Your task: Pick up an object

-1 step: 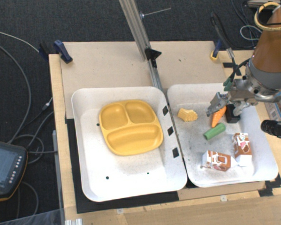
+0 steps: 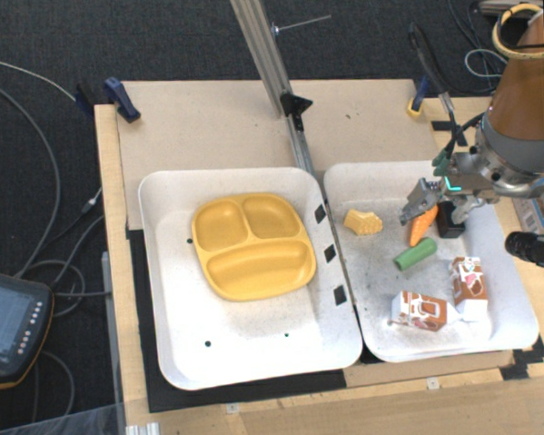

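My gripper (image 2: 434, 212) hangs over the upper right part of the right bin (image 2: 370, 184), under the grey and orange arm. An orange carrot-shaped piece (image 2: 422, 225) sits slanted between its grey finger and its black finger, and the fingers are closed on it. Just below lies a green cylinder (image 2: 414, 255). A yellow chunk (image 2: 363, 222) rests to the gripper's left. Two brown-and-white cartons (image 2: 421, 311) (image 2: 469, 285) lie near the bin's front right corner.
The left bin (image 2: 167, 290) holds a yellow divided plate (image 2: 252, 245). A metal post (image 2: 273, 66) rises at the back between the bins. Blue clamps (image 2: 122, 98) sit at the bench's rear corners. Cables hang at the far right.
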You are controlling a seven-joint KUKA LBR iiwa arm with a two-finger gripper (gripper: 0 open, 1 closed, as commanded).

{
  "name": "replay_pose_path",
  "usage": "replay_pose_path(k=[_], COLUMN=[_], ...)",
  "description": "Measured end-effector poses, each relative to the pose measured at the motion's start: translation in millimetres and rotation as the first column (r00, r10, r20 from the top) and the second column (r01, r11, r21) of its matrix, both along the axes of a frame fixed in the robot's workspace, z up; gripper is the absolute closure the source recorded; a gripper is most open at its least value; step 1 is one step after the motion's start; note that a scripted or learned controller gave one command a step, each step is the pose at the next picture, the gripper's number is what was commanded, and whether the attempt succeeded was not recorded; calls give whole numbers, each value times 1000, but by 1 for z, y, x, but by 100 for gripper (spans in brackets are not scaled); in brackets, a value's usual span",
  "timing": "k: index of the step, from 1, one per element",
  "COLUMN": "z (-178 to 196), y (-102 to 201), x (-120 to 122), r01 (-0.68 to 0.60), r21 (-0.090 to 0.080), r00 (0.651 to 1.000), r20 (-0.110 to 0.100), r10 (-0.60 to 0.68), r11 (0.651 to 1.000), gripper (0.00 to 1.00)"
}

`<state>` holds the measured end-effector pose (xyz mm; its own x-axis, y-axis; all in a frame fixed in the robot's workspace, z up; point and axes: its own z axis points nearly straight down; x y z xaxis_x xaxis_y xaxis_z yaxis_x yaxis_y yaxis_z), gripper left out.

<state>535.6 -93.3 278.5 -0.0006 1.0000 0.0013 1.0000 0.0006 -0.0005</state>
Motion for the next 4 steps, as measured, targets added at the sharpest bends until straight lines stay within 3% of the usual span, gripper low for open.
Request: replay_pose_path(k=[1,3,4], z=[-43,-169,-154], y=[0,7,7], x=[3,-2,0], r01=[1,0,1], r21=[0,2,1], r00=[1000,1000,1000], r20=[-6,-9,1], r10=[-1,0,-1], r11=[1000,1000,1000], gripper=[0,0,100])
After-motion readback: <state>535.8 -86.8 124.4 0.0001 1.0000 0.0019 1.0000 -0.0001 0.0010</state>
